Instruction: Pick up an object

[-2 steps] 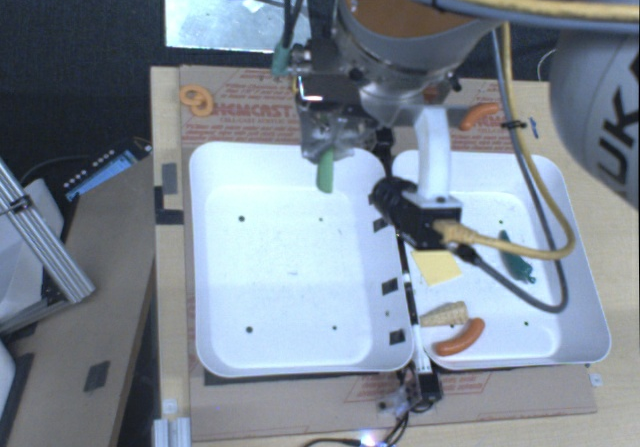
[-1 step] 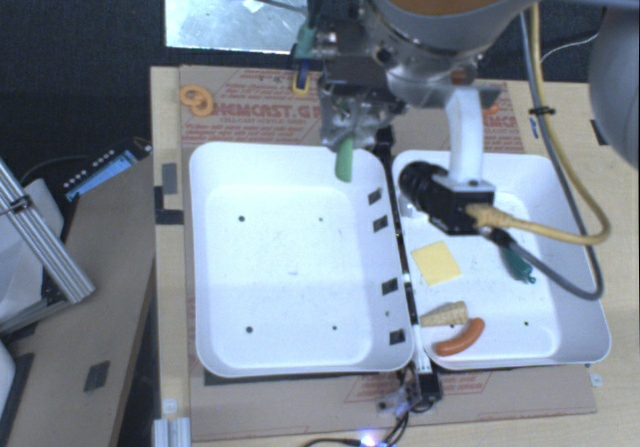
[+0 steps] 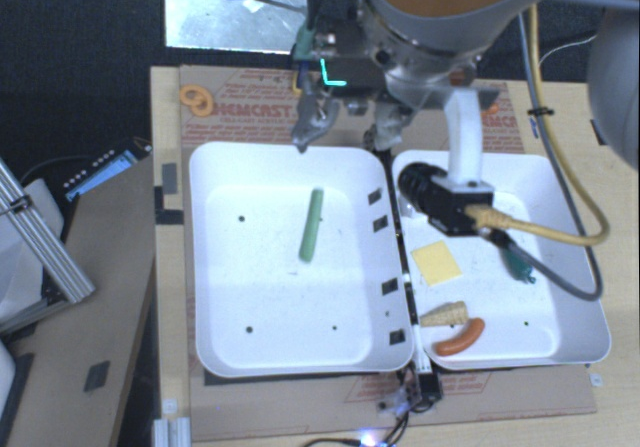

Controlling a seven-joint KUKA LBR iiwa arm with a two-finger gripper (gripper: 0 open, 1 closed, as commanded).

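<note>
A pale green stick [image 3: 312, 225] lies near the middle of the left bin [image 3: 230, 335]. In the right bin [image 3: 570, 335] are a yellow square slice [image 3: 437, 262], a tan cone [image 3: 443, 314], an orange sausage [image 3: 459, 337] and a small dark green piece [image 3: 518, 263]. My gripper [image 3: 347, 128] hangs over the far rim where the two bins meet. It is open, its fingertips [image 3: 308, 132] spread wide with nothing between them. The green stick lies in front of it, toward the camera.
A black connector with a yellow cable [image 3: 450, 203] and a white bracket [image 3: 464, 140] hang over the far part of the right bin. An orange ring [image 3: 197, 98] sits on the cardboard behind the left bin. A metal frame [image 3: 40, 245] stands at the left.
</note>
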